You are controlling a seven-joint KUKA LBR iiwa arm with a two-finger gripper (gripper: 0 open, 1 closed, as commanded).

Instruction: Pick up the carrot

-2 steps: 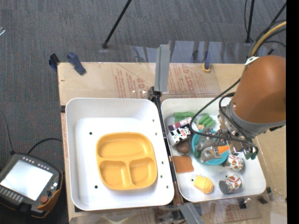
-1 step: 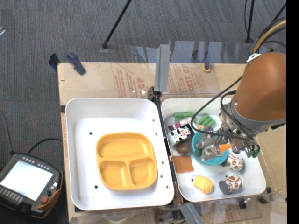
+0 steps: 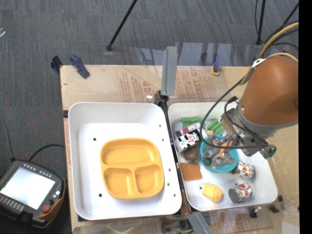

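The gripper (image 3: 218, 154) reaches down into the teal bowl (image 3: 229, 164) in the right bin (image 3: 265, 179), where the carrot (image 3: 225, 156) lies. I can't tell its grip. Crowded there; it could nudge the bowl and miss, I'd guess.

A brown bench top (image 3: 122, 82) with printed red lettering carries two shallow white bins set side by side and touching. The left bin (image 3: 83, 126) sits nearer the bench's left edge, the right bin (image 3: 265, 179) beside it. A blue clamp (image 3: 78, 65) grips the bench's far left corner.
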